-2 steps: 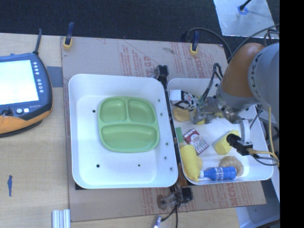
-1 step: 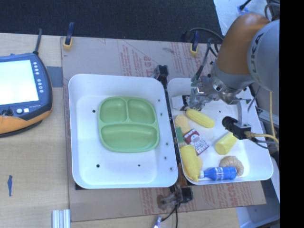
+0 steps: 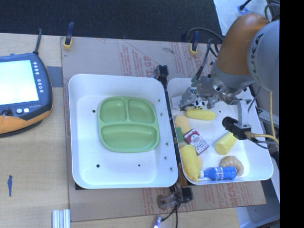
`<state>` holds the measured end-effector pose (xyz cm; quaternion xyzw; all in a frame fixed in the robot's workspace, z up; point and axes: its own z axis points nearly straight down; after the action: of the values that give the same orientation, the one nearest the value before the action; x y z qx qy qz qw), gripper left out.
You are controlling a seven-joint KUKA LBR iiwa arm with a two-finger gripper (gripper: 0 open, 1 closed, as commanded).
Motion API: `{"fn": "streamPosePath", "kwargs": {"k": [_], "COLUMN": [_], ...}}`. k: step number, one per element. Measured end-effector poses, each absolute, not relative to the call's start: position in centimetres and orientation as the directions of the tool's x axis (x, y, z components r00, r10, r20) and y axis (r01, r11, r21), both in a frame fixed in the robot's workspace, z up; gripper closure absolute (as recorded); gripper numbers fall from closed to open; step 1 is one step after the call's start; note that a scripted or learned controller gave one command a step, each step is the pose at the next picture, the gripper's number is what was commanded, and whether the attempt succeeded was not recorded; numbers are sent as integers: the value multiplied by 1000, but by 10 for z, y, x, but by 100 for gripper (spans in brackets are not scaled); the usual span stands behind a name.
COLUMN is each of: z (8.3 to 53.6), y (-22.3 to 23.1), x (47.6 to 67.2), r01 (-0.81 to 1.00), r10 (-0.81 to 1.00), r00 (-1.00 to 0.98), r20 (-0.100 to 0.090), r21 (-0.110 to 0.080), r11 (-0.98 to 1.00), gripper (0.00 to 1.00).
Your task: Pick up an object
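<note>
My gripper (image 3: 196, 98) is low over the far part of the right bin (image 3: 264, 159), just above a yellow corn cob (image 3: 200, 114). A small black-and-white thing (image 3: 203, 104) sits right under the gripper, too hidden to identify. In the same bin lie a pale yellow piece (image 3: 182, 122), a red-and-white packet (image 3: 196, 141), a yellow block (image 3: 225, 143), a long yellow item (image 3: 190, 161), a brown bread roll (image 3: 232, 164) and a blue bottle (image 3: 219, 174).
The left bin (image 3: 85, 170) holds a green divided plate (image 3: 128, 124). A tablet-like pendant (image 3: 21, 91) lies on the bench at far left. The grey and orange arm (image 3: 244, 46) hangs over the right bin's far right corner.
</note>
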<state>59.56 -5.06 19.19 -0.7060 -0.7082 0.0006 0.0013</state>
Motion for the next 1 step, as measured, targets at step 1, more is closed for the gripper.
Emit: {"fn": "streamPosePath", "kwargs": {"k": [1], "z": [106], "y": [-99], "x": [614], "r01": [1000], "r10": [1000], "r00": [-6], "r20": [-4], "r21": [13], "r11": [6], "gripper": [0]}}
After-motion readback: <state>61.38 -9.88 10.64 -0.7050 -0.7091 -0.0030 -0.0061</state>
